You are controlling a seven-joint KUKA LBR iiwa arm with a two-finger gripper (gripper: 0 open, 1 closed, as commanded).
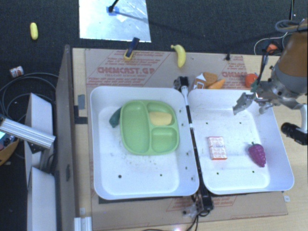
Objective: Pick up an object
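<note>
The pincer (pixel 253 102) hangs wide open with nothing in it above the right bin's (pixel 279 177) far edge, so the purple grapes (pixel 257 154) and the small red box (pixel 217 147) are yet to be picked.

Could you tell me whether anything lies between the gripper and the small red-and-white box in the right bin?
Nothing visible does. The gripper is over the upper part of the right bin; bare white floor separates it from the red-and-white box. The purple grapes lie off to the box's right.

Both bins (pixel 144 186) are white. A light green divided plate (pixel 147 129) carries a pale yellow item (pixel 160 118); a dark green piece (pixel 115 117) lies beside it. Purple grapes (pixel 257 154), a red-and-white patterned box (pixel 217 147), a yellow banana (pixel 180 55).
</note>
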